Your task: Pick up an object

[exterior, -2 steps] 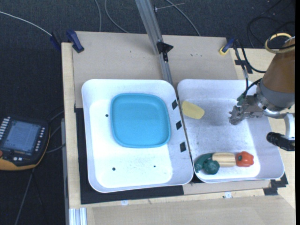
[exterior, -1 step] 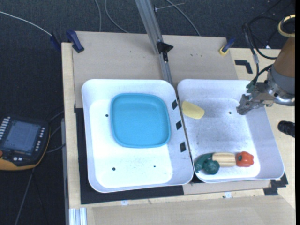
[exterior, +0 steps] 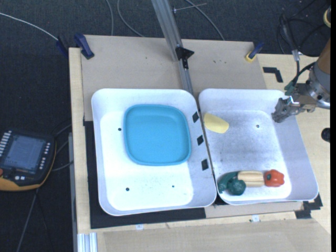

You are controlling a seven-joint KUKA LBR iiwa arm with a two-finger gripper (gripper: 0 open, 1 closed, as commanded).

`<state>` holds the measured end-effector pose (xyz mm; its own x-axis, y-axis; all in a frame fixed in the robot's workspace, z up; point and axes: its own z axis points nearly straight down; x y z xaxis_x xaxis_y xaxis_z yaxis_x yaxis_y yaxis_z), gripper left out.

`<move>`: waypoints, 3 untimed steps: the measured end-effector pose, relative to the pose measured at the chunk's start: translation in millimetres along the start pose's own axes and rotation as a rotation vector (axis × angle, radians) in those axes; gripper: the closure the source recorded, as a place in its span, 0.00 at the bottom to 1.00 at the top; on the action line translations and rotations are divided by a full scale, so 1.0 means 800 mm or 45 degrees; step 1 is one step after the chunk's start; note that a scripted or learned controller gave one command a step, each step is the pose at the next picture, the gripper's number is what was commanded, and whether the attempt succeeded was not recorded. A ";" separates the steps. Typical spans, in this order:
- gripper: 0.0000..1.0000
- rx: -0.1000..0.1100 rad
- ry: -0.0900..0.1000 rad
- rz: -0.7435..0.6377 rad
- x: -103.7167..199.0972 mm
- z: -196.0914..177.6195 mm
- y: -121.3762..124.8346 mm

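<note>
Red tomato (exterior: 273,178) at near bin wall, well apart from gripper (exterior: 282,111)

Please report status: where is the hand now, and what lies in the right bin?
Hand at right white bin's far right rim, nothing visible in it. Pale yellow lump near left wall; green, tan, red pieces along near edge. Nothing blocking.

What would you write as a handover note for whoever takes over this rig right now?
Gripper: over the right bin's upper right corner, nothing visibly held.
Right bin: yellow object near the upper left; green object, tan piece and red object in a row along the near edge.
Left bin: blue plate.
Done: nothing picked up.
Left: choose an object, descend, grasp, lift.
</note>
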<state>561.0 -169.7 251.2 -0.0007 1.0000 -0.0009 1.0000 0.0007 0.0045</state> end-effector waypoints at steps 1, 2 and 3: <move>1.00 0.002 0.000 0.001 0.000 -0.031 0.001; 1.00 0.004 0.003 -0.005 0.066 -0.036 0.020; 1.00 0.006 0.003 -0.006 0.142 -0.029 0.040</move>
<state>592.7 -56.3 274.5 -0.0057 1.0000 0.0014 1.0000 0.0057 0.0002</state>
